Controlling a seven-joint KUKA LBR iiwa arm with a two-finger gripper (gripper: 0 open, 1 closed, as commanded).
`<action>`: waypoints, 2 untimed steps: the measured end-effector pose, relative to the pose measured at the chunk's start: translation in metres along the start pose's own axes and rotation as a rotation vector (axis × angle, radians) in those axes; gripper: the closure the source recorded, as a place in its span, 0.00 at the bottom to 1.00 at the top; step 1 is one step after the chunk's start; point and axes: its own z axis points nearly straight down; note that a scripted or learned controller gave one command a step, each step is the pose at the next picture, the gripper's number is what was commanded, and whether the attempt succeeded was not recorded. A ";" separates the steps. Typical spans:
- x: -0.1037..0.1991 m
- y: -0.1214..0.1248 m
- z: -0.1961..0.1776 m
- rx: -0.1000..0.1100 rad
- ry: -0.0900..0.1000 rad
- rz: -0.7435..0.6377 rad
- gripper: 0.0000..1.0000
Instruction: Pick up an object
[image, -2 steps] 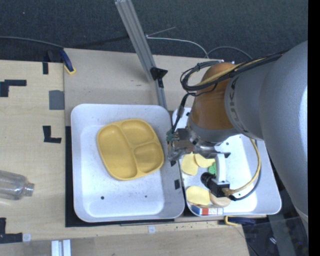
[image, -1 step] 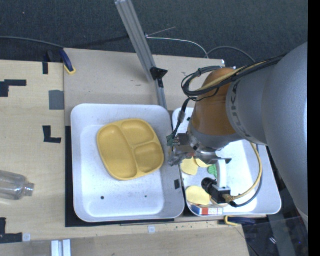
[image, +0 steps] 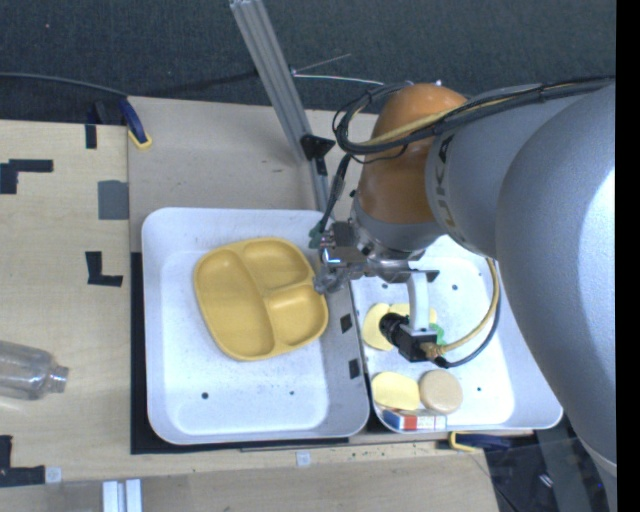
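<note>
Yellow divided plate (image: 262, 297) sits in left bin (image: 240, 395), back half, near right wall. Gripper (image: 330, 268) over plate's right rim; cannot tell jaw state. Straddle rim squarely, clamp firmly, lift straight.

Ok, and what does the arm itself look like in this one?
A thick, rounded grey arm with an orange band above the wrist; thin black cables loop across that band. The gripper below is small, silvery metal.
</note>
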 end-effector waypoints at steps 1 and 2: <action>-0.041 0.051 0.033 0.003 -0.005 0.008 1.00; -0.013 0.001 0.031 0.008 -0.002 0.003 1.00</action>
